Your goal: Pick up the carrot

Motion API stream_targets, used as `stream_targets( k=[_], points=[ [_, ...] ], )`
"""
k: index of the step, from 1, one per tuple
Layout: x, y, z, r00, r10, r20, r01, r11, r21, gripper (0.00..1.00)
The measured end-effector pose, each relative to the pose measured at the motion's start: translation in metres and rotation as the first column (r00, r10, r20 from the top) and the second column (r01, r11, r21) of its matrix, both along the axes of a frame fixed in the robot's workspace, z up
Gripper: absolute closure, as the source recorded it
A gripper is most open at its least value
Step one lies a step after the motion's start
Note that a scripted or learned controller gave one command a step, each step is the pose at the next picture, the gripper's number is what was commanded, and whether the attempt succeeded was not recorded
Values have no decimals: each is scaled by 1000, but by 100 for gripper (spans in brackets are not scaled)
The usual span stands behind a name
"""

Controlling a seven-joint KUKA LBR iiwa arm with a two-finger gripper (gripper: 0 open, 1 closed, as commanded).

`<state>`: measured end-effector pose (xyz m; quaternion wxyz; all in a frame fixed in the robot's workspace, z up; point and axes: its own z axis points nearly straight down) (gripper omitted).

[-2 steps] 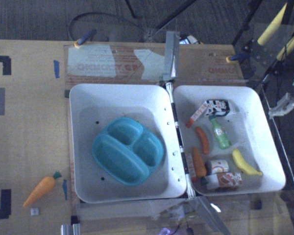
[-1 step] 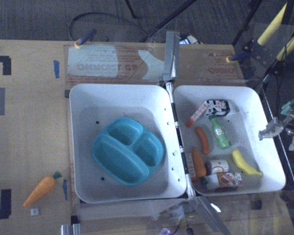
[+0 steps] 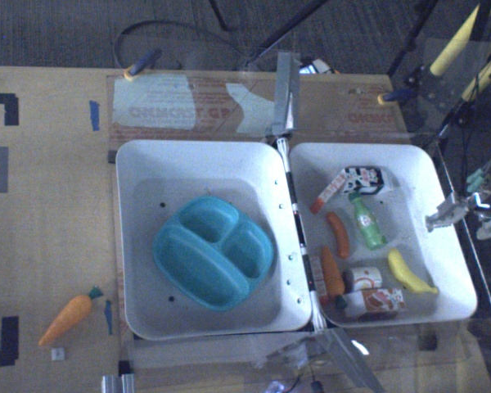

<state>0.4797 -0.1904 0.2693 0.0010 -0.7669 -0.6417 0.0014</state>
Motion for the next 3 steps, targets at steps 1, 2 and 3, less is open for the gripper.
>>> stream_targets(
  k=[1, 2, 3],
  points=[
    [20, 13, -14, 873, 488, -1, -488, 873, 5, 0],
    [45, 53, 71, 517, 856, 4, -856, 517, -1, 0],
    [4, 30, 114, 49, 999, 4, -999, 49, -2, 0]
  ],
)
